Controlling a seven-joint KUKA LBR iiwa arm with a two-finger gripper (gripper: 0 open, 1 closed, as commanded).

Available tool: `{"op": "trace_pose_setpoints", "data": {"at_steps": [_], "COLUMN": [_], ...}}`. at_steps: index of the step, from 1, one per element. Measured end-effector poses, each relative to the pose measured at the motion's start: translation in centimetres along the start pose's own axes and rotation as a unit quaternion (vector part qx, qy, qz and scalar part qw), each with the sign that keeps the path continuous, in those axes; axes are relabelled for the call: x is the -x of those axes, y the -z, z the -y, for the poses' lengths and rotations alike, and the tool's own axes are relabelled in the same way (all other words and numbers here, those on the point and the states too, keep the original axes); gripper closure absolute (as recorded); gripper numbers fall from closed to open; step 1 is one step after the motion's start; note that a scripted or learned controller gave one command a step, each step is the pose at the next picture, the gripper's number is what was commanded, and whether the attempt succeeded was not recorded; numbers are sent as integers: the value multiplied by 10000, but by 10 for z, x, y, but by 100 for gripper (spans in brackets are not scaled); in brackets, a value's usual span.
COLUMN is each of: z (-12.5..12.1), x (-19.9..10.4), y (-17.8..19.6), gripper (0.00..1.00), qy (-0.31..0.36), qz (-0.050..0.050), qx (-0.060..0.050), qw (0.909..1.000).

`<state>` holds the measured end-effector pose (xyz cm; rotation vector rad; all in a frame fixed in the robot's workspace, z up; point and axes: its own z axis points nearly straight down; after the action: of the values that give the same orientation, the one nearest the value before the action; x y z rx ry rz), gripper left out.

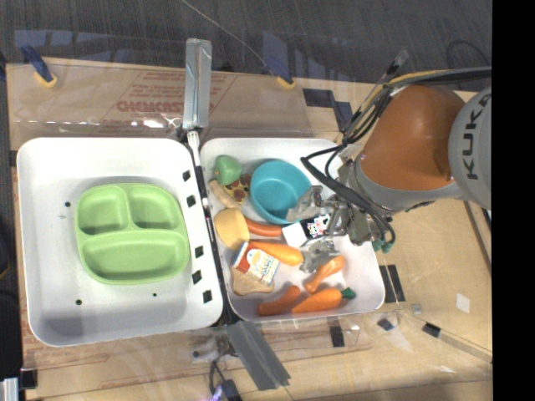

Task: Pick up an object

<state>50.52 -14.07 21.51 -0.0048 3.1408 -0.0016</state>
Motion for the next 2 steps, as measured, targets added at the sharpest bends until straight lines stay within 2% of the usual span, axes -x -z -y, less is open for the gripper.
{"op": "trace_pose_setpoints", "data": {"at_steps": [1,2], "z": [61,69], "x": [-9,81], "y": [-74,-122], "gripper": [0,0], "qy": [-533,-2064], "qz": [-27,16], "qx": [10,2], "qw": [9986,9785]}}
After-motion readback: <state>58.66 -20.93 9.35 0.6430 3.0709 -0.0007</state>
